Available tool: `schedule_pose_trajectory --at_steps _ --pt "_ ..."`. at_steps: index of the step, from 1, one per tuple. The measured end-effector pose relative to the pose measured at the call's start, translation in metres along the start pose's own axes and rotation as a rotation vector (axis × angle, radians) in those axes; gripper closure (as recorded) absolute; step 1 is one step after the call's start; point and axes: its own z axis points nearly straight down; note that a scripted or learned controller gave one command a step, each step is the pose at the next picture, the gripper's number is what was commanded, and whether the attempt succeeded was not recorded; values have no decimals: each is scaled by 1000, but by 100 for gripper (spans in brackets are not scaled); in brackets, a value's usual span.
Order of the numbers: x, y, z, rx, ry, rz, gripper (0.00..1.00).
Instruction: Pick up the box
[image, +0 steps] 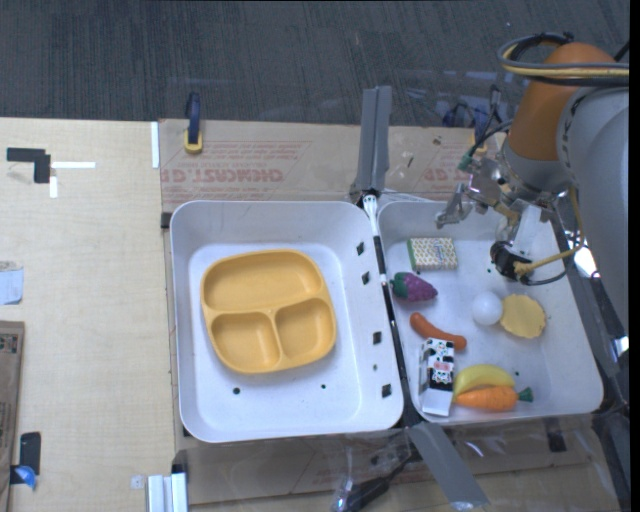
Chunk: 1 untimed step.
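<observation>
The small speckled box (433, 253) lies flat near the right bin's (585, 395) far-left corner. The gripper (478, 200) hangs above that bin's far edge, holding nothing; finger spread unclear. Best come straight down, straddling the box's short sides, clear of the purple toy (413, 288)

Pincer (470, 205) hangs over upper edge of right bin (580, 390), above-right of the box (433, 254). Box lies flat near purple toy (414, 288). Yellow tray (268, 309) sits in left bin (190, 300).
</observation>
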Motion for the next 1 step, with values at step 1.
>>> schedule_pose_trajectory --at_steps 1 --pt "-22 -3 54 -6 3 20 0"
